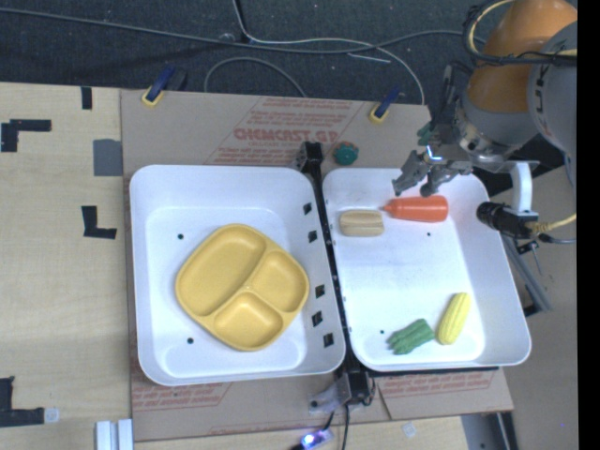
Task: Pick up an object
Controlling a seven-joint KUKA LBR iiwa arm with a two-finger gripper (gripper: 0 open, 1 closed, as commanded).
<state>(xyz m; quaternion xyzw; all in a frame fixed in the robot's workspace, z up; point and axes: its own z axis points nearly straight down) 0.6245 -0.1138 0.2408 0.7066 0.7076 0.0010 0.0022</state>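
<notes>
With the pincer [419, 178] spread just above the toy carrot [419, 209] near the right bin's [469, 279] far edge, descend squarely before closing.

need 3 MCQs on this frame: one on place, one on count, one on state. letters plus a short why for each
1. Where does the yellow divided plate lie?
A. In the left bin
B. In the right bin
C. On the cardboard outside the bins

2. How many toy foods lie in the right bin?
A. Two
B. Four
C. Six

3. How does the gripper stand to the carrot?
A. It holds the carrot lifted high over the left bin
B. It is at the near rim of the right bin, far from the carrot
C. It is low at the far end of the right bin, just above the carrot, which lies on the bin floor

Answers:
1 A: the plate sits inside the left bin.
2 B: carrot, bread roll, corn cob and green vegetable.
3 C: the fingertips end right over the carrot's top edge.
</notes>
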